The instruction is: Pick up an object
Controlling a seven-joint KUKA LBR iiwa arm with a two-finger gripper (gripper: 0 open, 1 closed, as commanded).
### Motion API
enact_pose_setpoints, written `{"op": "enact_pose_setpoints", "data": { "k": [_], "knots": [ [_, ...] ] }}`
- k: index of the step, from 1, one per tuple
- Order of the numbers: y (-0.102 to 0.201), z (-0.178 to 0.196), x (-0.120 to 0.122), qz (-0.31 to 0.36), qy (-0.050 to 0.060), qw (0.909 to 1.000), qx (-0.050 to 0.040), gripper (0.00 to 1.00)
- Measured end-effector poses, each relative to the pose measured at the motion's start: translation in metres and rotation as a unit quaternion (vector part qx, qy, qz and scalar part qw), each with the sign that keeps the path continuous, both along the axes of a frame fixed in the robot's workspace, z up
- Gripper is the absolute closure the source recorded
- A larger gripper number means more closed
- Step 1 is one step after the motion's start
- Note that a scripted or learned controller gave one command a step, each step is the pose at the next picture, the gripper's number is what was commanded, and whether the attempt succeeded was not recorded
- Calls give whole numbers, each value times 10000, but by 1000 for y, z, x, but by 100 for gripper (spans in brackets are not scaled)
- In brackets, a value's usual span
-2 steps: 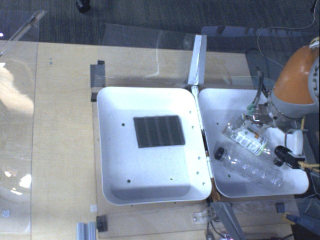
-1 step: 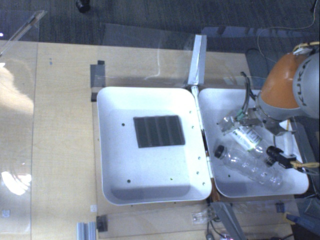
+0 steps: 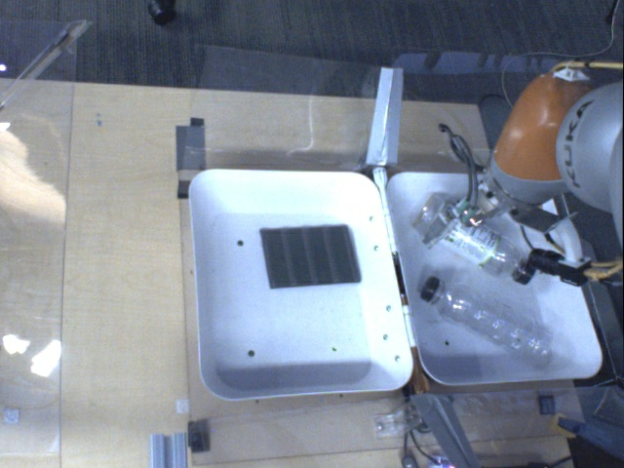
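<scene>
Camera view: 2 clear plastic bottles in right bin (image 3: 585, 354), one (image 3: 487, 320) near front edge, one (image 3: 460, 232) under gripper (image 3: 475, 214), grip state indeterminable. Risk: slick, see-through plastic could slip or roll away.

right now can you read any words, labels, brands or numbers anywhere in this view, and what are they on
None can be read.
Clear plastic bottle with a black cap in the right white bin: no label legible.
Second clear plastic bottle under the gripper: no print legible.
Dark ribbed rectangular mat in the left white bin: plain ridges, no text.
</scene>
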State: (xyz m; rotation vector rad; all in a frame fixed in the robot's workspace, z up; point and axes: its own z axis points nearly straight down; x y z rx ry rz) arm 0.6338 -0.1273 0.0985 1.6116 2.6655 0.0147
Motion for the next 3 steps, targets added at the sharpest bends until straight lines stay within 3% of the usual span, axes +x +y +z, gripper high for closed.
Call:
{"op": "enact_pose_setpoints", "data": {
  "k": [1,2,3],
  "knots": [
    [-13,-4,28,93,455,9988,150,0],
    [-12,7,28,105,454,9988,148,100],
    [53,90,25,302,88,9995,24,100]
  ]
}}
